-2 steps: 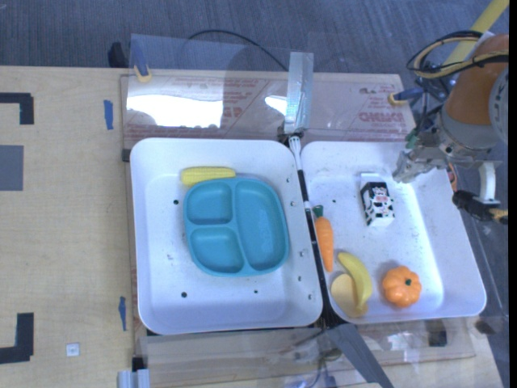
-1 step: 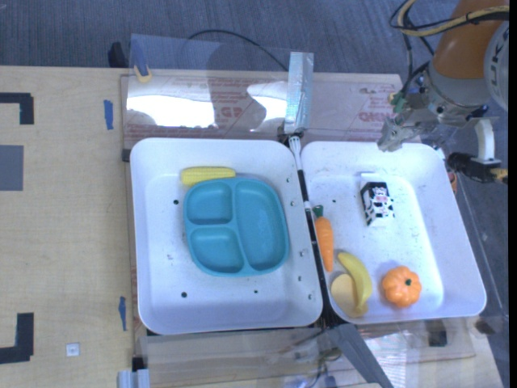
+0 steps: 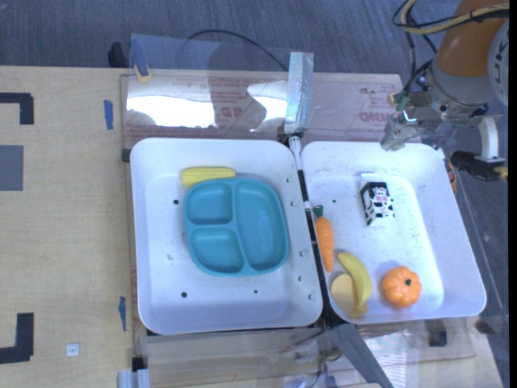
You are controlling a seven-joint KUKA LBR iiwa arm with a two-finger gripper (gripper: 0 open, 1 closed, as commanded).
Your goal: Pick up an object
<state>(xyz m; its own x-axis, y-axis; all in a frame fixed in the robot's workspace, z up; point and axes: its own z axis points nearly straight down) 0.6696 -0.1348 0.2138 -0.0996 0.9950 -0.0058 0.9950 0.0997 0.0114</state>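
The right bin (image 3: 460,217) holds the candidates for picking. A small black-and-white toy cow (image 3: 376,202) lies in its upper middle, apart from the rest. Along the bin's left wall a toy carrot (image 3: 324,241) lies lengthwise, green top toward the upper frame. Below it, at the lower left of the bin, a toy banana (image 3: 356,275) curves over a pale yellow round piece (image 3: 345,293) that it touches. Just right of those sits a small orange toy pumpkin (image 3: 401,286) with a green stem — near the bin's lower edge.

The left bin (image 3: 153,241) carries a blue divided plate (image 3: 237,225) with three compartments, and a yellow toy corn cob (image 3: 208,174) lies just above the plate's upper left rim.

The arm (image 3: 472,35) enters at the upper right of the frame, its orange band and looped cables showing, wrist bent down toward the right bin's upper right corner. The gripper (image 3: 397,132) hangs over that corner's rim, well apart from every toy — whether it is released or clenched I cannot tell, and nothing is seen in it.
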